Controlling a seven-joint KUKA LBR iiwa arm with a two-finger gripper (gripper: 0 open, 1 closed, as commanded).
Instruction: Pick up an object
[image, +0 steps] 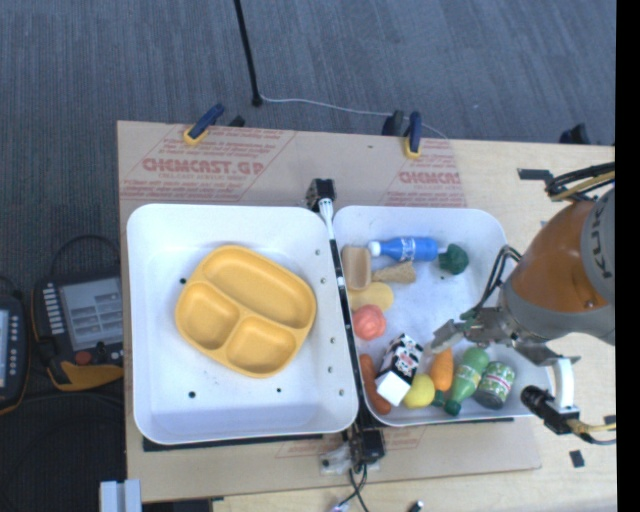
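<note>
Yellow tray (246, 308) in left bin (160, 400); arm (560, 275) over right bin (480, 225), hand prob. hidden.

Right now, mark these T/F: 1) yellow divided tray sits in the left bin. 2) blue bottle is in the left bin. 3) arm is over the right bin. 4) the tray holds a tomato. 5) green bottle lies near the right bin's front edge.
1) True: the yellow divided tray lies in the left bin.
2) False: the blue bottle is in the right bin.
3) True: the arm is over the right bin.
4) False: nothing lies in the tray's compartments.
5) True: the green bottle lies there.
</note>
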